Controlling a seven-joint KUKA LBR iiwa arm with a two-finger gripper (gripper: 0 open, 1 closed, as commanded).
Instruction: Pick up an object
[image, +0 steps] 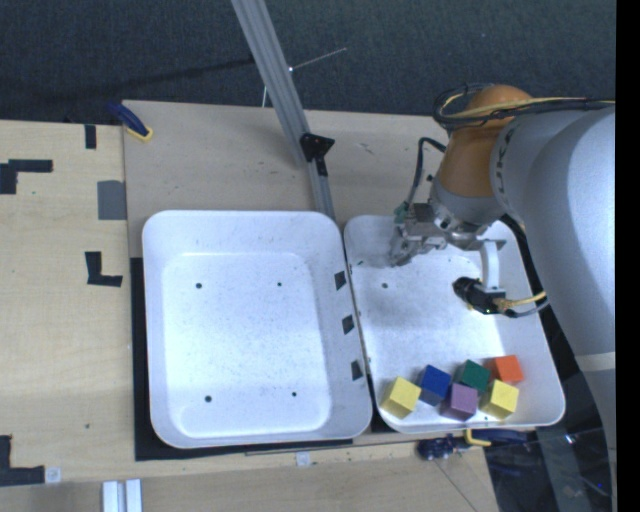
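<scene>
Blocks, six, coloured (455, 388), clustered in the near corner of the right bin (400, 320) where the wall stops them; gripper (404, 247) low at that bin's far corner, well apart from them, grip state indiscernible.

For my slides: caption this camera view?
Pincer hovers at right bin's far end; colored blocks clustered at near edge.
</scene>
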